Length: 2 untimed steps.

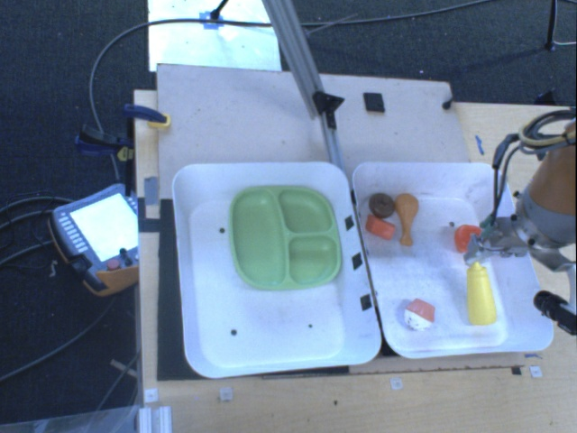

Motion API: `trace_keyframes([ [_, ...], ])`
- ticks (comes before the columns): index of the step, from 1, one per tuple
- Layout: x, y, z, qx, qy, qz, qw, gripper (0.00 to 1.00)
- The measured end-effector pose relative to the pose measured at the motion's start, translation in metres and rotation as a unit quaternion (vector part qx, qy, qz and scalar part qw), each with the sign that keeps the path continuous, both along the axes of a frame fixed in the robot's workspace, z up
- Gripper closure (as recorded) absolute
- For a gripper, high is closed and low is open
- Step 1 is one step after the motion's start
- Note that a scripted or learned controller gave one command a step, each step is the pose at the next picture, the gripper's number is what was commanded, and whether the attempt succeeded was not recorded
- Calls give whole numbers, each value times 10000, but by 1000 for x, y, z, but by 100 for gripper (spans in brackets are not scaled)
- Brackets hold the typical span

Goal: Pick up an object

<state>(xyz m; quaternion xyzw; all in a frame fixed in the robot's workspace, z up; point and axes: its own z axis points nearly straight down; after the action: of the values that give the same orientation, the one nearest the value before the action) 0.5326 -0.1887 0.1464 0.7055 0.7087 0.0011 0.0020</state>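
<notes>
The gripper (488,244) hangs over the right bin (532,332), just above the yellow bottle (481,294) and beside a red toy (465,236). No words can be read on any toy.

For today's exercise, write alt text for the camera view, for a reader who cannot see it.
A grey robot arm reaches in from the right, its gripper low over the right bin just above a yellow bottle, beside a small red piece. The left bin holds a green divided plate.
</notes>
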Motion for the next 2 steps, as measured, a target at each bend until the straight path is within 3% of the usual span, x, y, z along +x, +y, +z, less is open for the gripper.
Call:
trace_keyframes([
  [2,4,2,68,-1,-2,4,10000,100],
])
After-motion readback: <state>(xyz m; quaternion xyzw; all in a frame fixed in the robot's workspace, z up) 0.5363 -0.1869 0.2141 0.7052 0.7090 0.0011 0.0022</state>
